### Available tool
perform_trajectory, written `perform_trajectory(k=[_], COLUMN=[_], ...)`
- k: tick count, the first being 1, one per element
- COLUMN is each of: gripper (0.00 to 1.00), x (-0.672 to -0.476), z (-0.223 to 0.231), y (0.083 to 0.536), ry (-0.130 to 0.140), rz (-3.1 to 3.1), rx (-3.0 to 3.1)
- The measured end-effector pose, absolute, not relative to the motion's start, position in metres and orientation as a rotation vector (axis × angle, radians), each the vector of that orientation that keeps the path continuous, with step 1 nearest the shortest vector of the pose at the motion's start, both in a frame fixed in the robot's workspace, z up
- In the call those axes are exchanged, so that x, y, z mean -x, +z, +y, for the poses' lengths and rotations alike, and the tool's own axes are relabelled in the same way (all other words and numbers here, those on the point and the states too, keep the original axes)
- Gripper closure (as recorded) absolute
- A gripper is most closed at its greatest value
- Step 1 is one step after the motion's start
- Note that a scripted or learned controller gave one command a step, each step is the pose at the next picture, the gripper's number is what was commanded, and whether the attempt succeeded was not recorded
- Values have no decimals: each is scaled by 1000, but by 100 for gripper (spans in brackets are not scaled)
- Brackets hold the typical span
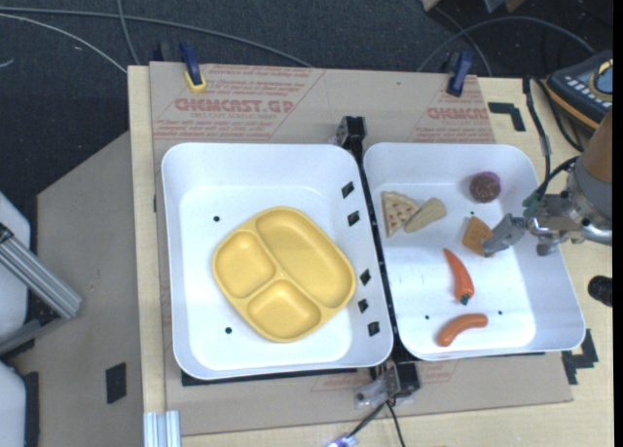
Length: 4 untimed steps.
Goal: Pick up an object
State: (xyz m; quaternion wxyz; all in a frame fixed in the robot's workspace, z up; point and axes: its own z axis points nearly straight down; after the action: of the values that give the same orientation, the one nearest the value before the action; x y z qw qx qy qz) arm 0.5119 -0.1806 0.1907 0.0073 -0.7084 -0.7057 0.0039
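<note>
So the arm is reaching into the right white plastic bin (545, 318) from the right, and the grey two-finger gripper (521, 236) hangs low over it with nothing between its fingers. They look spread apart, so I'd call this the approach step, no grab yet.

Closest target is the small orange-brown wedge (476, 233), just beside the left fingertip. Next move probably calls for shifting a bit left and dropping straight down around it.

Other stuff in that bin: 1 red-orange chili pepper (459, 275), 1 orange sausage (460, 329), 1 dark red ball (485, 185), 1 tan waffle triangle (397, 211) touching a beige wedge (425, 214). The pepper sits near enough to get bumped.

The left white bin (185, 241) holds a yellow 3-compartment plate (282, 273), well apart.
</note>
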Motion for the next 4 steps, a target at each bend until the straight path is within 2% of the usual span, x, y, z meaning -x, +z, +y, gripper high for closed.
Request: perform_trajectory(k=[1,2,3,4], gripper=[0,0,0,100], x=[-515,-506,-505,-506], z=[-180,-178,-177,-177], y=[198,141,88,102], ry=[0,3,3,-2], rz=[-2220,-2215,-2216,-2220], rx=[2220,2217,2216,2221])
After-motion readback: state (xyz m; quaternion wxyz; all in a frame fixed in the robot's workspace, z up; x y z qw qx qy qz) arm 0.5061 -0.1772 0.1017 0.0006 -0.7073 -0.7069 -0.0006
